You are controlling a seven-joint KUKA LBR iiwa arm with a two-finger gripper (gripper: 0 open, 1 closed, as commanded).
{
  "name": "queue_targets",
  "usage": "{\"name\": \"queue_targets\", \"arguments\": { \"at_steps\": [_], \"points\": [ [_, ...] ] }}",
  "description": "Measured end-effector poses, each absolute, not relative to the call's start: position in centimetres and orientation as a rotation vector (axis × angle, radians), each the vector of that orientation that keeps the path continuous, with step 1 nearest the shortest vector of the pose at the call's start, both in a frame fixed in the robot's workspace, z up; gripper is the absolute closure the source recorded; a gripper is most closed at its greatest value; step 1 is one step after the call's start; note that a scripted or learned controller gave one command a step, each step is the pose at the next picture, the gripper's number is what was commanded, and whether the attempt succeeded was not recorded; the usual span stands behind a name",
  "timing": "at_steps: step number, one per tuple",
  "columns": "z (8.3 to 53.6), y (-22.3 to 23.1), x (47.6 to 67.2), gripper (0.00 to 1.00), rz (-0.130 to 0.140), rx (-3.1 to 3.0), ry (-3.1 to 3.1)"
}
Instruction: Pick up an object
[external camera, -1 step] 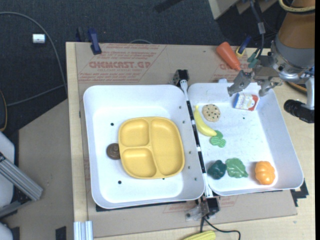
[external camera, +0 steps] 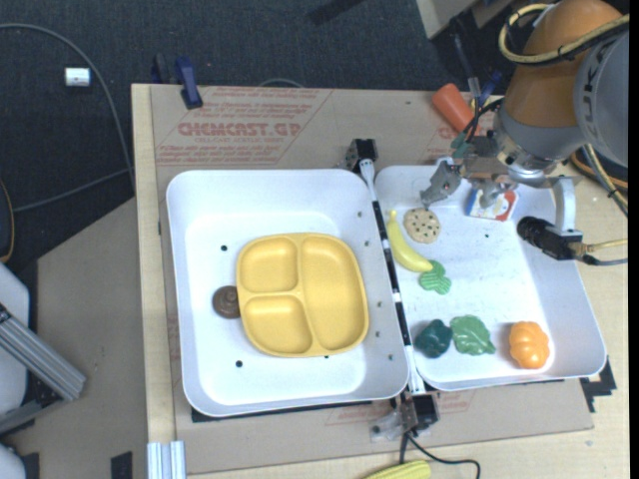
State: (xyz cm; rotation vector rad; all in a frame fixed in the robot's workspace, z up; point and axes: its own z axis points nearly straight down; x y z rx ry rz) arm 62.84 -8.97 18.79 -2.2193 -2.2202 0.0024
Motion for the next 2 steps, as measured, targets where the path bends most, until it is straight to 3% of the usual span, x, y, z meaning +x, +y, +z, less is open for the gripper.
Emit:
{"name": "queue_targets", "arguments": {
  "at_steps": [1, 2],
  "points": [
    [8.5, -9.6, 63.1, 0.0, 0.001, -2.223, -2.221],
    [8.5, -9.1, 66.7, 0.0, -0.002, -2.222, -2.224]
  ]
}}
